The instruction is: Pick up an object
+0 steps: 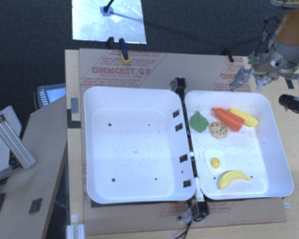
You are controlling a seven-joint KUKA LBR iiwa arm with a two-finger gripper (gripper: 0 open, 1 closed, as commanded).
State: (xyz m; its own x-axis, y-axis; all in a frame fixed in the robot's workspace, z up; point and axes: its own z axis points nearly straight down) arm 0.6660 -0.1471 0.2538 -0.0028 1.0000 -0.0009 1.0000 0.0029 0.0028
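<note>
Banana (232, 178) low; hand (250, 79) hovers open above.

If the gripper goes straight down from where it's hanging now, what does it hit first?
Probably the back rim of the right bin, or the cardboard sheet just behind it. The gripper hangs above that far edge, short of the toys; the corn and the orange bottle lie nearer the camera. Depth is hard to judge from this slant.

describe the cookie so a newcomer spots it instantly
Look in the right bin, upper half. The cookie lies just below the orange bottle and right of the green leaf. It is the lone round tan disc with dark specks.
</note>
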